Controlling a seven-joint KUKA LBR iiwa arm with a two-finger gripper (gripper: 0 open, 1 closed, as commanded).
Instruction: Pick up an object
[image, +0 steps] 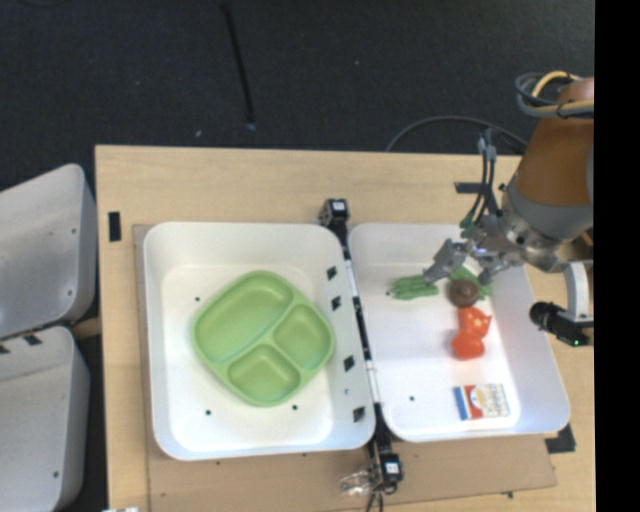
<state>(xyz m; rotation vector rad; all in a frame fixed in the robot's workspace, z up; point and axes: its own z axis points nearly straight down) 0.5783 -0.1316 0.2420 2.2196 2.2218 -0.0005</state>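
So you've got the gripper (468, 268) hanging low over the right bin (420, 390), up in its far half, and its two fingers look spread apart with nothing caught between them. Using that gripper as your landmark: a small round brown object (462, 292) sits just under and in front of it, right by the fingertips, though you can't tell from this angle whether anything is actually touching it. A green leafy-looking item (413, 288) lies just to the left of the gripper, stretched out toward the divider between the bins. A bit nearer the camera than the gripper, just past the brown thing, you'll see an orange-red object (470, 332), lumpy and hard to identify. Further toward the near edge from the gripper, well apart from it, a small flat box (483, 402) with a blue stripe and a red-and-white face lies on the bin floor. Way off to the gripper's left, the left bin (180, 420) holds a green divided plate (263, 337) with three compartments, sitting at a tilt relative to the bin walls. The arm (555, 170), orange band and all, comes in from behind the gripper on the right.
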